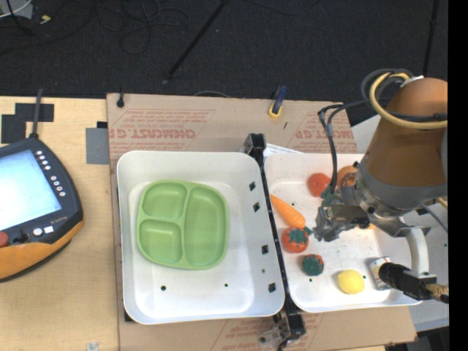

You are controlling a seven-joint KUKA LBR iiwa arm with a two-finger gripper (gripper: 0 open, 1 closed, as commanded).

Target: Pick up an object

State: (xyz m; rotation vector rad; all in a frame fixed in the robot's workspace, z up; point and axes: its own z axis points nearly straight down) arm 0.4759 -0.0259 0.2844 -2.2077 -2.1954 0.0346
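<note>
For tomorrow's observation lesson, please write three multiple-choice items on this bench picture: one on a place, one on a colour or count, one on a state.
1. Where does the green plate lie?
A. in the left bin
B. in the right bin
C. on the cardboard outside the bins

2. What colour is the lemon?
A. blue
B. yellow
C. white

3. How is the green plate loaded?
A. heaped with toys
B. holding one carrot
C. nothing in its three sections

Answers:
1 A, the plate sits within the left bin's walls.
2 B, the lemon near the right bin's front edge is yellow.
3 C, all three sections show bare green; the carrot lies in the right bin beside the gripper.
</note>
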